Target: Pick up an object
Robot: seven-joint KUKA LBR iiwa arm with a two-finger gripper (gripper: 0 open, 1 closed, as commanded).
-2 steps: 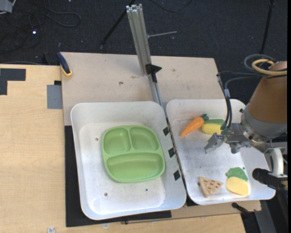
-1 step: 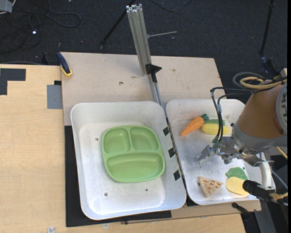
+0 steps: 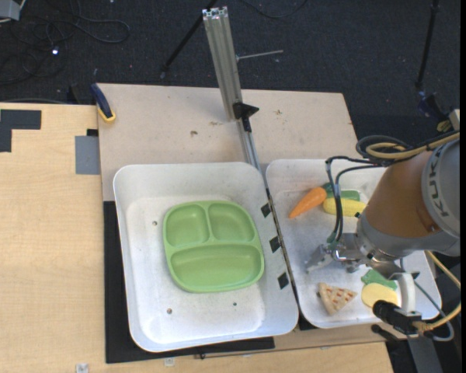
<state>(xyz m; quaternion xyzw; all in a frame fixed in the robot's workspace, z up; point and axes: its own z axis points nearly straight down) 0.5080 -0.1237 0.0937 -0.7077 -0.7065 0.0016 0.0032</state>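
In the right bin (image 3: 295,239) lie an orange carrot (image 3: 307,202), a yellow and green corn cob (image 3: 348,204), a pizza slice (image 3: 336,298) and a yellow-green piece (image 3: 380,290). My gripper (image 3: 321,259) hangs low over the middle of this bin, below the carrot and above the pizza slice. Nothing shows held in it. The arm's orange band and wrist (image 3: 396,208) cover part of the bin's right side and the corn cob's right end.
The left bin (image 3: 140,301) holds a green divided plate (image 3: 213,245). A metal post (image 3: 225,61) rises behind the bins, with a black clip (image 3: 245,111) partway down it. Black clips (image 3: 273,243) line the edge between the bins. Cables (image 3: 377,144) loop near the arm.
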